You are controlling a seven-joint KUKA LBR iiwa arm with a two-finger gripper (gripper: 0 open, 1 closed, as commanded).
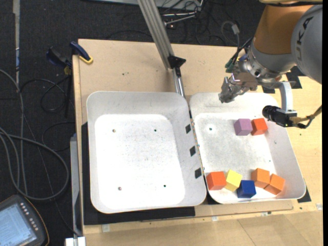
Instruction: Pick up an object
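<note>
Though no writing is readable, hand [229, 94], grip state unclear, above right bin [287, 152] near purple cube [243, 126].

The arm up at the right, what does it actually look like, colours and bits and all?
The arm is a thick rounded tube, grey with a broad orange band. It narrows to a cluttered metal wrist with thin wires, ending in a small dark gripper. A white bracket with a black cylinder hangs off its side.

Blue-handled clamp [77, 51] at bench corner, cables [31, 132] on floor, tablet screen [15, 224]
</note>
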